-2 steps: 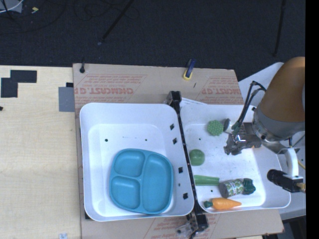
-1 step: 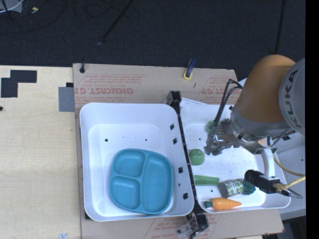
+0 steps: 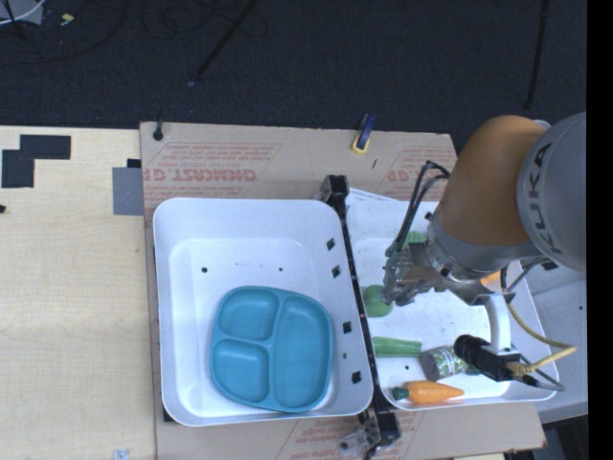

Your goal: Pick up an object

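Note:
My gripper hangs low over the right bin, near its left wall. A round green object lies just left of and below the gripper tip, partly covered by it. Nearer the front lies a long green vegetable. A small greenish can sits to the right of that. An orange carrot rests along the bin's front edge. Another green piece peeks out behind the wrist. I see nothing clearly held.
The left bin holds a blue divided plate towards its front. A black divider runs between the two bins. The arm's grey and orange body covers the right bin's back right part.

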Controlling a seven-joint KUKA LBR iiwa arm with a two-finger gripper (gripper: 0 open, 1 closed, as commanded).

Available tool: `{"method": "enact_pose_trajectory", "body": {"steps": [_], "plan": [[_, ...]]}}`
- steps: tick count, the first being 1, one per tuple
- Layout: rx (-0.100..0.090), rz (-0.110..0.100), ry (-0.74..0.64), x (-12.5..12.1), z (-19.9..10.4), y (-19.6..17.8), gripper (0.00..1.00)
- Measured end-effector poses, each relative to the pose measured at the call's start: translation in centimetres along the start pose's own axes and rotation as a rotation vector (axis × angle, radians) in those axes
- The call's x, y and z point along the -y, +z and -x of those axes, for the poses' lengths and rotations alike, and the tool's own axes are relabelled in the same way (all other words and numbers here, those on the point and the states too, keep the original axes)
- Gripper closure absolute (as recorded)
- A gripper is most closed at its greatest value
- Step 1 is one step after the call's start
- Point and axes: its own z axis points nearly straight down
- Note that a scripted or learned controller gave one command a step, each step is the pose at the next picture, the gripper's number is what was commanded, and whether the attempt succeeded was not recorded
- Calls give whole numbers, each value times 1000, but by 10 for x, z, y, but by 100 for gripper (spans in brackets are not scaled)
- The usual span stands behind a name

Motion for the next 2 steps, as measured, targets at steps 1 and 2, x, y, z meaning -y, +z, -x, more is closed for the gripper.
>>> {"method": "enact_pose_trajectory", "body": {"steps": [1, 2], "plan": [[0, 2, 4, 3, 1, -4, 100], [1, 2, 2, -4, 6, -17, 100]]}}
